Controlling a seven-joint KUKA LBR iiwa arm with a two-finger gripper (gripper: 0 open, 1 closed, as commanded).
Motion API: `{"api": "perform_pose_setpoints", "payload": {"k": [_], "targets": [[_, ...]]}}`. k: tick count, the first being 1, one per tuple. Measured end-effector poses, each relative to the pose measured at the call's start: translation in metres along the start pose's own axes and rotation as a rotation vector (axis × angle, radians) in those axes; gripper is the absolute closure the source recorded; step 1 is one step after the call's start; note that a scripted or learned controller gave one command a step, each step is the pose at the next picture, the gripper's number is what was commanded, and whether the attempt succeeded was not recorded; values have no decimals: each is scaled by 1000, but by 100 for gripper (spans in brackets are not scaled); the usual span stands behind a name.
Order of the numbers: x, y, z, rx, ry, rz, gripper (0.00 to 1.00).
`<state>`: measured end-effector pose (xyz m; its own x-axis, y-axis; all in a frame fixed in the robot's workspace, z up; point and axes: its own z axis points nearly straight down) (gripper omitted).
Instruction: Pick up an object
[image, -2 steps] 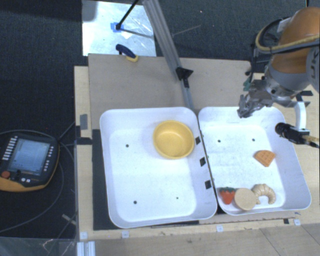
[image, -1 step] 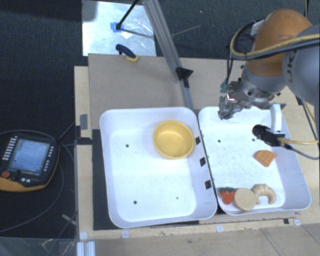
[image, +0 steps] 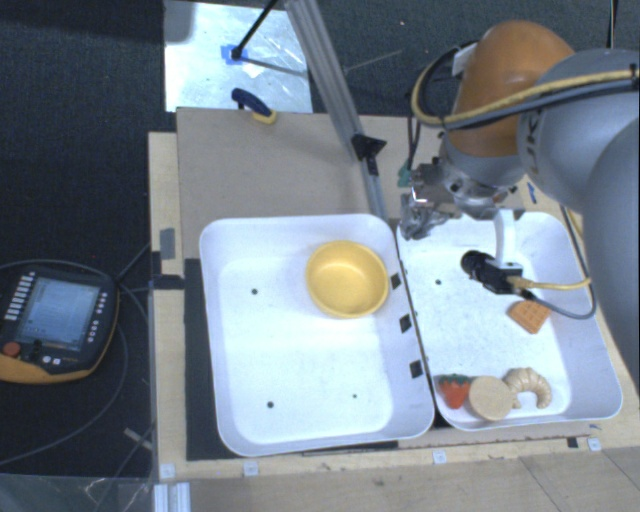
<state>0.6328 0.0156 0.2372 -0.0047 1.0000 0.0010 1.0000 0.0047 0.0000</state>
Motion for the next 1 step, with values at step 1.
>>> {"api": "perform_pose_setpoints", "payload": {"k": [1], "targets": [[44, 16, 7, 0, 0, 1, 100]]}}
